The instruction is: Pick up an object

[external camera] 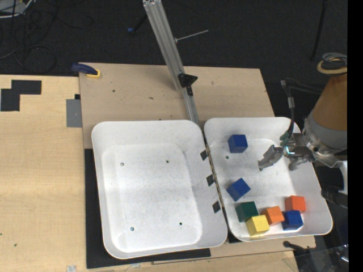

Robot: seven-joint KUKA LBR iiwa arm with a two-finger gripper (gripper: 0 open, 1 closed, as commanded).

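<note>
Right bin (272,123): two blue cubes (237,143), green, yellow, orange, red, blue cluster (272,214).
Left bin (108,135): bare.
Fingers (271,157): spread, grasping nothing.

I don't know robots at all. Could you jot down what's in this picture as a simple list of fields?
arm: reaches in from the right
hand: over the right bin, nothing between its fingers
blocks in right bin: seven
loose blocks: blue block near back, another blue block mid-bin
front cluster: green, yellow, two orange, one blue
left bin: white, shallow
</note>
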